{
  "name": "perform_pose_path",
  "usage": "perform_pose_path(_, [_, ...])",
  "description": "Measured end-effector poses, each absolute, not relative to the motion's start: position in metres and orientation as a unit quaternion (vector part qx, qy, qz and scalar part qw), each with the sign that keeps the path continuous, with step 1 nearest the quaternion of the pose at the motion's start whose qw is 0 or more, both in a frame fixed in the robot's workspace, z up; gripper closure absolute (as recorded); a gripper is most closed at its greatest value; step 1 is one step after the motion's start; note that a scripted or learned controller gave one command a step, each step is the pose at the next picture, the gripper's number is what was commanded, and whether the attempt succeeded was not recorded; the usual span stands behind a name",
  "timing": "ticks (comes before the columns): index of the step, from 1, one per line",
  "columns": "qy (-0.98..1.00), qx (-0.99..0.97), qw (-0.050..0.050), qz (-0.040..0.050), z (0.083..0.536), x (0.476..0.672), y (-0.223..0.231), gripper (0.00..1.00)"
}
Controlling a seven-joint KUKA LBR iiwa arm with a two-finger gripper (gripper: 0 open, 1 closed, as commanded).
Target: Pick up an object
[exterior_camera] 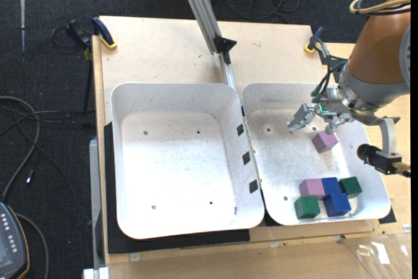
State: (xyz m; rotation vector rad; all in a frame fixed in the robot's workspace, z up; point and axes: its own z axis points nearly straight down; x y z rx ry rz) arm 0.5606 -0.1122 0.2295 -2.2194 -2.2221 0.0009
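Blurring the gripper (305,119), motion obscures its state above the right bin (274,101)

I see the pale wooden bench (170,52) carrying two shallow white plastic bins: one (261,101) under the jaws, the other (121,140) well left of them.

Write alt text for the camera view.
A grey and orange robot arm reaches from the right over the right white bin, its hand beside a lone purple block. Purple, blue and green blocks cluster at that bin's near corner.
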Motion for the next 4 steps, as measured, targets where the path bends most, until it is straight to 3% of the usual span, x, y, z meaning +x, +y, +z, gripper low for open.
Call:
perform_pose_path(1, [-0.705,-0.710,-0.003,0.0004,0.261,0.541,-0.184,0.00])
perform_pose_path(2, [-0.708,-0.706,0.001,0.0014,0.124,0.630,-0.202,0.00])
perform_pose_path(3, [-0.706,-0.708,0.001,0.0016,0.093,0.606,-0.222,0.00])
perform_pose_path(4, [-0.707,-0.707,-0.001,0.0000,0.106,0.609,-0.220,1.00])
